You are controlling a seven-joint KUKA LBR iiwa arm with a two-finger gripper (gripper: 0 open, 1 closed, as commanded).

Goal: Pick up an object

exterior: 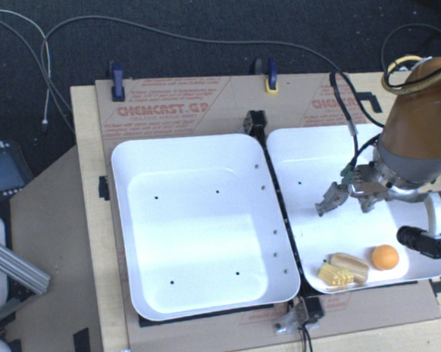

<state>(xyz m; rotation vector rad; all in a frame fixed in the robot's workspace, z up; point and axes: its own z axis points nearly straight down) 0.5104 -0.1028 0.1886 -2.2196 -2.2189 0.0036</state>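
The gripper [350,198] hangs over the middle of the right bin [302,153] with fingers spread and nothing between them; the orange ball [385,257] lies nearer the front rim, beside a yellow corn cob [342,269].

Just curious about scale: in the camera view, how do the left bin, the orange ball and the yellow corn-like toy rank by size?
1. left bin, by far
2. yellow corn-like toy
3. orange ball, only slightly smaller-looking than the toy
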